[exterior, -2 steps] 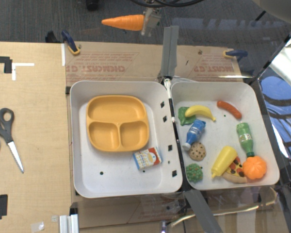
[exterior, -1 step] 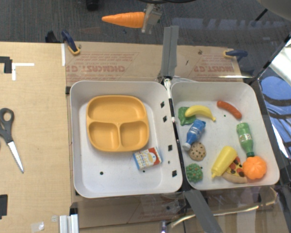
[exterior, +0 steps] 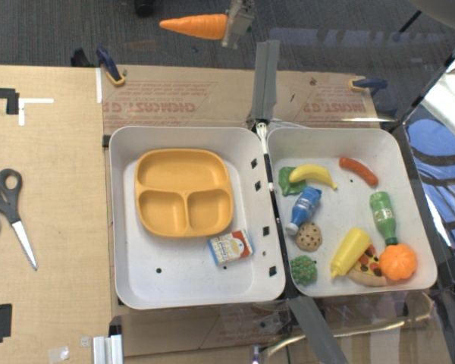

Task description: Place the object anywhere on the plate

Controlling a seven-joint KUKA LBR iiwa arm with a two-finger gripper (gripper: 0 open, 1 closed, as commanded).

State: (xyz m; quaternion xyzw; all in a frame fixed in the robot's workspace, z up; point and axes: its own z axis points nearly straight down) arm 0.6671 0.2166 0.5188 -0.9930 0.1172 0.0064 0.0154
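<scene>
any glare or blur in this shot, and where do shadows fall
Camera view: sharp overall, even soft light; bright washed-out patch at the right edge beside the right bin; the carrot held high in the hand looks slightly soft; the yellow plate casts only faint shadow.

The orange carrot [exterior: 195,26] hangs level above the bench, held at its thick end. The yellow plate [exterior: 185,192] has three compartments and lies in the left bin.

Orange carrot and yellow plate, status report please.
Gripper up top, shut on orange toy carrot. Yellow three-compartment plate in left white bin. Small carton beside plate, not blocking.
</scene>
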